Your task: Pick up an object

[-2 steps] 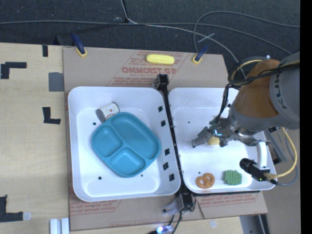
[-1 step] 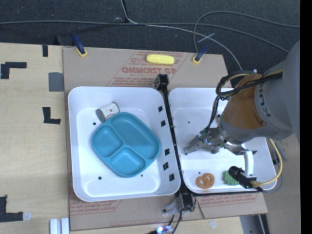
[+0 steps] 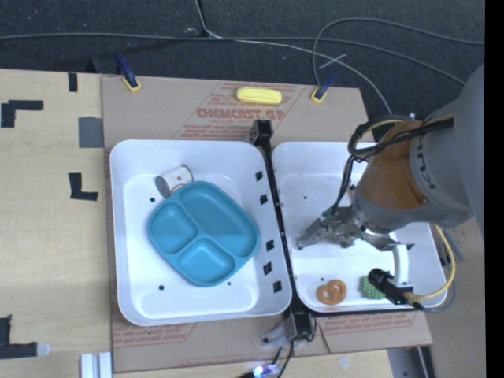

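My gripper (image 3: 309,239) hangs low over the middle of the right bin (image 3: 307,164), its dark fingers pointing left and spread apart with nothing between them. A small brown pretzel (image 3: 331,292) lies near the bin's front edge, below and right of the fingertips. Beside it a green block (image 3: 370,287) sits partly behind a black part of the arm. In the left bin (image 3: 126,211) rests a blue divided plate (image 3: 203,232), and a small white cup (image 3: 174,179) lies on its side at the plate's upper left.
A yellow corn cob (image 3: 258,96) lies on the cardboard behind the bins. Black clips (image 3: 261,132) join the two bins along the shared wall. Cables loop above the arm's wrist (image 3: 394,179) at the right.
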Controlling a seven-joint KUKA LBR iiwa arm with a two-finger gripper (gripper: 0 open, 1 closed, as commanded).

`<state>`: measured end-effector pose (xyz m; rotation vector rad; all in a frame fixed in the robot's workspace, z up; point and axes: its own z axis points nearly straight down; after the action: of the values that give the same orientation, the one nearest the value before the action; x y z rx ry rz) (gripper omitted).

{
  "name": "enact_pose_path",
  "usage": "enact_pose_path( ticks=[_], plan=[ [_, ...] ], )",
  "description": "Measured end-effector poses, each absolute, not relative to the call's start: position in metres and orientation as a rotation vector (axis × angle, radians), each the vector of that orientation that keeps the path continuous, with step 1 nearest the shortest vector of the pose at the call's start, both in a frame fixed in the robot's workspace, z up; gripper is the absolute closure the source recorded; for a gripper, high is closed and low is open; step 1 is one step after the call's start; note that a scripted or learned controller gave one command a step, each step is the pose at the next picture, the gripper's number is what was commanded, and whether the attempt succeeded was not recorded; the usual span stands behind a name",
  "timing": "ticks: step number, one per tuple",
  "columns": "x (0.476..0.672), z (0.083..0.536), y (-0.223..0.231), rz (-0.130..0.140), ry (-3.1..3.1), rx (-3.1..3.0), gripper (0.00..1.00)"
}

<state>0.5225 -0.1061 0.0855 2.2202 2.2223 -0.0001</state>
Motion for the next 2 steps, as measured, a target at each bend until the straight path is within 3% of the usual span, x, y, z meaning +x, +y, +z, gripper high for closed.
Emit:
enact_pose_path(
  ticks=[1,2],
  plan=[
    [0.522,0.096,-0.106,-0.001,2.222,2.218,1.0],
    [0.516,0.141,-0.102,0.002,2.222,2.219,1.0]
  ],
)
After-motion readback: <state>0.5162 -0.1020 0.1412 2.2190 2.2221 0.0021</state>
